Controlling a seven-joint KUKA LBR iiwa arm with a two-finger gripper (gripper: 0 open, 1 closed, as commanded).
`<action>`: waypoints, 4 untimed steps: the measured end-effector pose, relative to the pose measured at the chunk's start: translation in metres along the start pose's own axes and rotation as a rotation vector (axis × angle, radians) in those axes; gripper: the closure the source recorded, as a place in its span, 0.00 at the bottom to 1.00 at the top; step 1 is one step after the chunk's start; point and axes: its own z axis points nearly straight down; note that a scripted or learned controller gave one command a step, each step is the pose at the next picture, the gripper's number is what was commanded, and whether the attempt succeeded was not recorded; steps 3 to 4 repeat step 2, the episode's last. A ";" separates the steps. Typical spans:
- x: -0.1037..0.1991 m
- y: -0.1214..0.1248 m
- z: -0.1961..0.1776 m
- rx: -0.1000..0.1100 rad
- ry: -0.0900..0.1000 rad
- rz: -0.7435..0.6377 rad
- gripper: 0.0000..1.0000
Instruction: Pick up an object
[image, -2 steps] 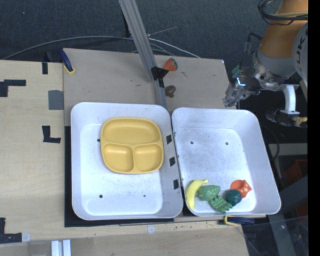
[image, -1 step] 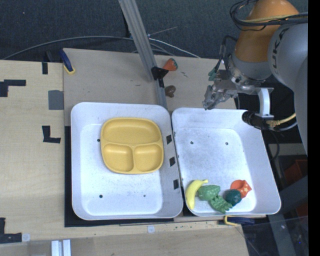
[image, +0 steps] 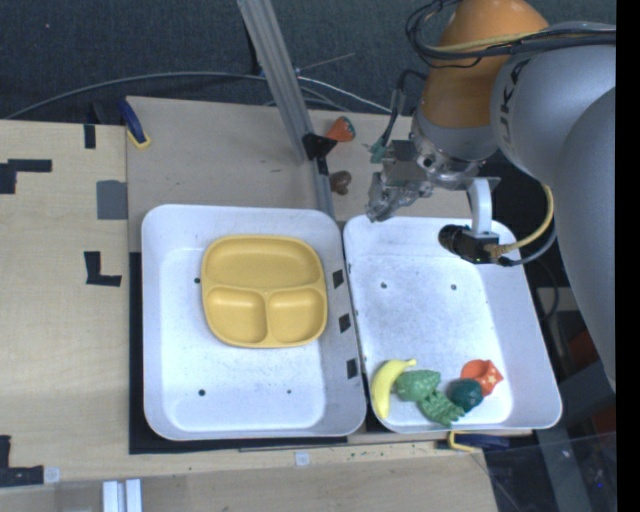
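The gripper (image: 381, 207) hangs over the far left corner of the right bin (image: 520, 300), at the rim nearest the bench's back edge. Its fingers appear drawn close together, and nothing is seen between them. The objects available for picking lie well apart from it, clustered along the near edge of the same bin: a yellow banana (image: 387, 385), touching a green leafy toy (image: 418, 384), a second green piece (image: 441, 408), a dark teal item (image: 465, 394) and an orange-red toy (image: 481, 374). The left bin (image: 165, 300) holds a yellow divided plate (image: 265, 290), lying flat toward its far side.
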 end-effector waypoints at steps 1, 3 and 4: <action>0.050 -0.008 -0.001 0.000 -0.001 0.001 1.00; 0.103 -0.021 0.008 0.001 -0.001 0.001 1.00; 0.103 -0.021 0.008 0.001 -0.001 0.001 1.00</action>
